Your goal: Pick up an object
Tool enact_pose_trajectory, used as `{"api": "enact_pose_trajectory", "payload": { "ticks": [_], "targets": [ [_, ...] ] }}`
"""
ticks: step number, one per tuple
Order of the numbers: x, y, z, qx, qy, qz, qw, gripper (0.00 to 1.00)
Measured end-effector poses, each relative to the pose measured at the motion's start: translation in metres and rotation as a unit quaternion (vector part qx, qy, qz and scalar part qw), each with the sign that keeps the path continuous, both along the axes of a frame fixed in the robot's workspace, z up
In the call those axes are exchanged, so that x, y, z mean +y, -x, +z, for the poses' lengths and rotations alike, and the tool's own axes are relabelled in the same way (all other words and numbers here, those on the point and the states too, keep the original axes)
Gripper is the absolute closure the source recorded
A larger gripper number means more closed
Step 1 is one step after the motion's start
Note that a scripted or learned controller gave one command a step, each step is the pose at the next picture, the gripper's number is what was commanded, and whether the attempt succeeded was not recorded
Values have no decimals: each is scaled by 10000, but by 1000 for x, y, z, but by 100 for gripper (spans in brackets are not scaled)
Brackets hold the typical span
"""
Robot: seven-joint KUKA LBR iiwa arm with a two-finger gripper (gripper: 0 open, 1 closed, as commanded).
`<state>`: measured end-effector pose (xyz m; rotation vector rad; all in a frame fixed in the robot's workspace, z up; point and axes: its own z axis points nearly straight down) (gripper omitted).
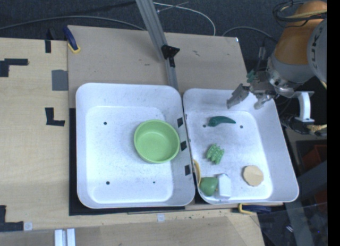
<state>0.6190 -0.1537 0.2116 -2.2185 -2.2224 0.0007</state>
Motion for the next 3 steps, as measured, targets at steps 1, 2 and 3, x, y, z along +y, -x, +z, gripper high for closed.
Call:
{"api": "enact_pose_trajectory", "payload": {
  "ticks": [1, 2, 3],
  "targets": [
    [0, 0, 0, 0, 1, 1, 10000, 0],
    [0, -3, -45, 22, 7, 2, 10000, 0],
    [-7, -8, -96, 24, 7, -2, 10000, 0]
  ]
}}
